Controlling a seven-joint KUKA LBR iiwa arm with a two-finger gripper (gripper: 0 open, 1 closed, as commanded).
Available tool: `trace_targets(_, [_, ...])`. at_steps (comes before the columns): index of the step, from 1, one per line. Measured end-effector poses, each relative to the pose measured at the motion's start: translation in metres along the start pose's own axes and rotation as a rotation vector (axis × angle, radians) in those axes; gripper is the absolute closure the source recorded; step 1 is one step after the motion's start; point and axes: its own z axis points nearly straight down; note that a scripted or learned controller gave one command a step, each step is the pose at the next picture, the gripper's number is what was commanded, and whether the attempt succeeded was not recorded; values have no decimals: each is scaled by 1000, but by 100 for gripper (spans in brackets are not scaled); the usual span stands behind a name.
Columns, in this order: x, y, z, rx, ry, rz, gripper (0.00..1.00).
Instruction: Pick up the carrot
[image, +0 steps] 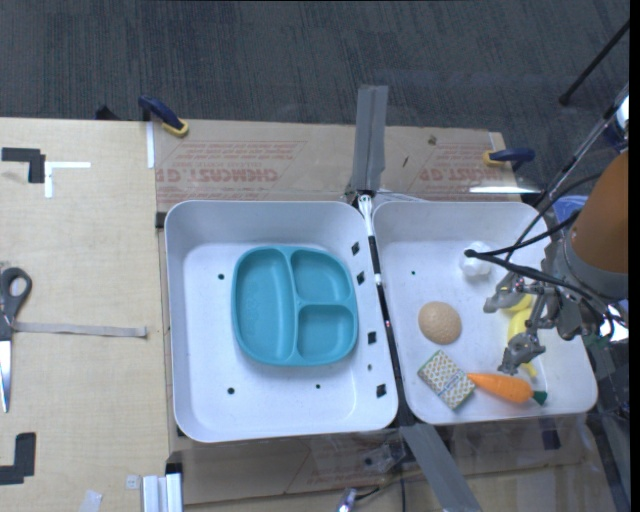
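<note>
The carrot (503, 388) is orange with a green stub at its right end. It lies flat near the front edge of the right bin (420, 250). My gripper (510, 328) hangs over the right side of that bin, just behind and above the carrot. Its two metal fingers (521, 353) stand open, one tip close over the carrot's middle, the other further back. Nothing is gripped. A yellow object (517, 322) lies under the gap between the fingers, partly hidden by them.
A beige ball (439, 322) and a small patterned block (445, 379) lie left of the carrot. A white object (475, 262) sits further back. The left bin (190, 330) holds a teal divided plate (296, 305). Cables run off to the right.
</note>
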Motion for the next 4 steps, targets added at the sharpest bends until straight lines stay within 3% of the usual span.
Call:
trace_targets(1, [14,6,97,0,-2,127,0])
trace_targets(2, [12,7,86,1,-7,123,100])
trace_targets(3, [9,-3,64,1,-3,-42,100])
trace_targets(4, [15,12,13,0,-3,32,100])
